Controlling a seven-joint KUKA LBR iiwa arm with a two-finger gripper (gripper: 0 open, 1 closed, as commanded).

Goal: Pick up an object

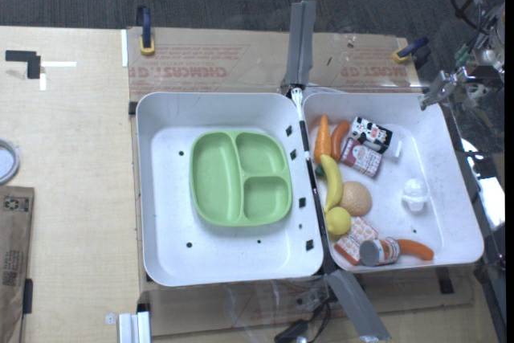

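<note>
White right bin (450, 173) is holding the clutter, banana (331, 182) and carrot (321, 137) lying along its left wall; we are seeing the tool (441, 90) hovering over its far right corner, and we cannot tell whether it is spread

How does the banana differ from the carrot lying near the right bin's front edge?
The banana is yellow; the carrot is orange. The banana runs front to back beside the bins' divider; the carrot lies crosswise. The banana looks longer and curved; the carrot looks straighter. Both lie in the right bin.
</note>
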